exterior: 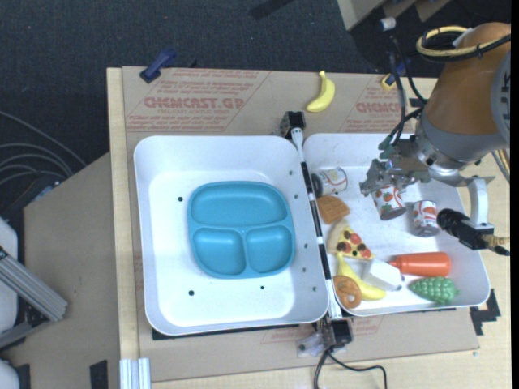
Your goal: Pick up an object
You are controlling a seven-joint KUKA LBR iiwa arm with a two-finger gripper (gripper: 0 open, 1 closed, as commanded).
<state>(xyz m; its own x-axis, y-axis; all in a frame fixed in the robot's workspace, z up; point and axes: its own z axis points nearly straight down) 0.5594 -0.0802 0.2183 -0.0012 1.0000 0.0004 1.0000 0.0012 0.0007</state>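
The pincer [392,186] hangs low in the right bin [357,148], directly over a small can [392,203], probably to grasp it. Whether it is open or closed, one cannot tell.

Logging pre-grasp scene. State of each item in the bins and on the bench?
blue divided plate: flat in left bin, holds nothing
gripper: low over right bin, above a small red-and-white item
can: on its side, right bin
carrot: lying flat
grapes: at front edge
pizza slice: flat
banana: on the bench, outside bins
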